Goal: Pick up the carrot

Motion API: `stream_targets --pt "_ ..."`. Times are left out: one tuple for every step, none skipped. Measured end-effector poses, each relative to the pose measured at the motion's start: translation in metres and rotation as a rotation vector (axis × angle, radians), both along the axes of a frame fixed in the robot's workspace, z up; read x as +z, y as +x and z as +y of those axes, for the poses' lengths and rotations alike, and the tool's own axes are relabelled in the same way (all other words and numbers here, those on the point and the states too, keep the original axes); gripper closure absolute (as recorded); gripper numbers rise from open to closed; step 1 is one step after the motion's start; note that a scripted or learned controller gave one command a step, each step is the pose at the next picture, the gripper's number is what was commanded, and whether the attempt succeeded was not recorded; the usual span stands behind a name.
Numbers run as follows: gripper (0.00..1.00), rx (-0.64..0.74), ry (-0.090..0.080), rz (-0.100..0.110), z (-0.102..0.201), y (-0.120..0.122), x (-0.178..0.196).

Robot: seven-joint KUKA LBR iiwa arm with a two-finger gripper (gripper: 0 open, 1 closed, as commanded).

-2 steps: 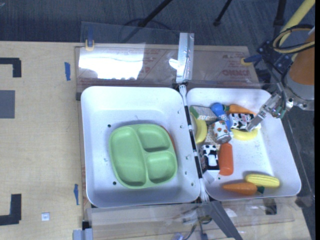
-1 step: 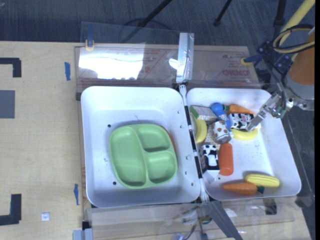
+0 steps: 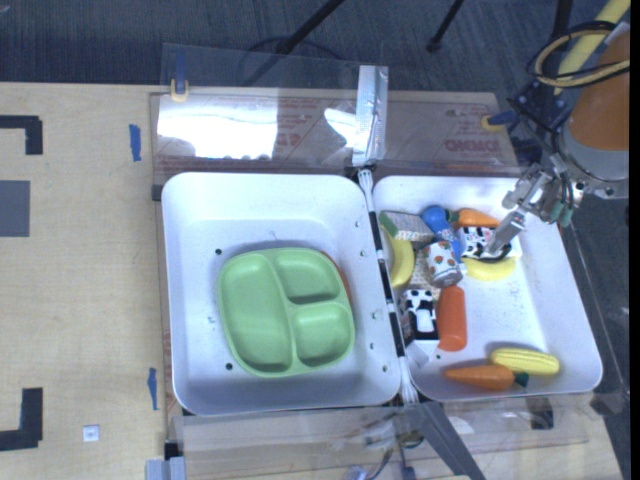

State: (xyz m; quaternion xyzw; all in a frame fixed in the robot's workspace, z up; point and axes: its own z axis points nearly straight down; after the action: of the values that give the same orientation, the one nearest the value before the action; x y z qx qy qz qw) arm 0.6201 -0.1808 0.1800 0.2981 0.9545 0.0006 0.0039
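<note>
Gripper [image 3: 503, 236] fingers reach down into the upper right part of the right bin [image 3: 560, 298], slanting from upper right to lower left; whether they are parted or closed cannot be told, and nothing is seen held between them. Their tips hang over a cluster of toys there.

One carrot [image 3: 481, 375] lies near the front edge of the right bin, its long axis almost level across the view, the orange body pointing left and the dark green stub at its right end. Just beside that stub, up and to the right, lies one yellow corn cob [image 3: 526, 360]. Above the carrot stands one orange-red cylinder [image 3: 452, 318], lengthwise up and down the view. To its left is one black-and-white cow toy [image 3: 422, 313].

Farther back are one yellow banana [image 3: 401, 260], one small can [image 3: 444, 264], one blue piece [image 3: 436, 218], and a second orange piece [image 3: 476, 218] near the gripper.

The left bin [image 3: 190, 268] holds one green divided tray [image 3: 287, 309].

Grey and orange, the arm [image 3: 598, 128] enters from the right, wrist bent down toward the bin.
</note>
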Motion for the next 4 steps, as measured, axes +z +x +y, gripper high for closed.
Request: stream_targets --pt "0.00 0.037 -0.001 0.000 -0.043 0.025 0.012" --pt "0.00 0.099 -0.002 -0.002 -0.042 0.032 0.022" --pt "0.00 0.328 -0.001 0.002 -0.035 0.041 -0.011" --pt "0.00 0.328 -0.001 0.002 -0.035 0.041 -0.011"
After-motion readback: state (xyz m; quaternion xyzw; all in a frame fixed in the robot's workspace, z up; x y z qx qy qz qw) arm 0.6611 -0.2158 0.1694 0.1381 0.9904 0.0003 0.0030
